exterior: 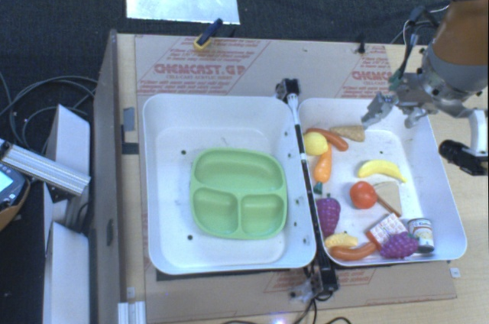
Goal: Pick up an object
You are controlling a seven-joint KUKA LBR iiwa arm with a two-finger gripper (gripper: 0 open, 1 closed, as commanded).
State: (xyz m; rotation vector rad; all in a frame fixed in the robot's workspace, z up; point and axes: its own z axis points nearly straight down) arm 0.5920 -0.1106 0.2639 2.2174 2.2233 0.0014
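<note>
I see the claw [393, 107] over the far edge of the right bin [447, 196], spread wide with nothing between its 2 fingers. The nearest piece, a tan bread slice [350, 133], lies just beside it toward the bin's far left corner; the banana [381, 170] sits nearer the middle.

I'm looking at a lab bench [229, 63]: protective-film sheeting, loose cables [46, 97] at left, toy food [367, 194] in bins [221, 105].
</note>
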